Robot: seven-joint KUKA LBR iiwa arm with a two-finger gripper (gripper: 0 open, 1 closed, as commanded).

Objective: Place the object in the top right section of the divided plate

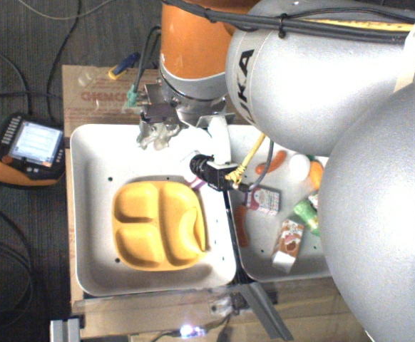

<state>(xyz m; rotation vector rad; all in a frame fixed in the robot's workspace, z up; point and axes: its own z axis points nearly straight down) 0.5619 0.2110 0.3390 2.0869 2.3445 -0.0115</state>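
White bin (pixel 93 191) (yellow divided plate (pixel 159 224))

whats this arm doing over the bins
A grey and orange KUKA arm reaches in over two white bins. Its gripper hangs above the far end of the left bin, beyond a yellow divided plate whose sections look bare. The right bin holds small items, including a little carton. Nothing looks placed on the plate yet.

The grey arm (pixel 321 63) covers much of the right bin (pixel 264 262), hiding part of the small packages (pixel 289 237) inside. The pincer (pixel 154 135) is small and blurred, so any item between its tips is unclear.
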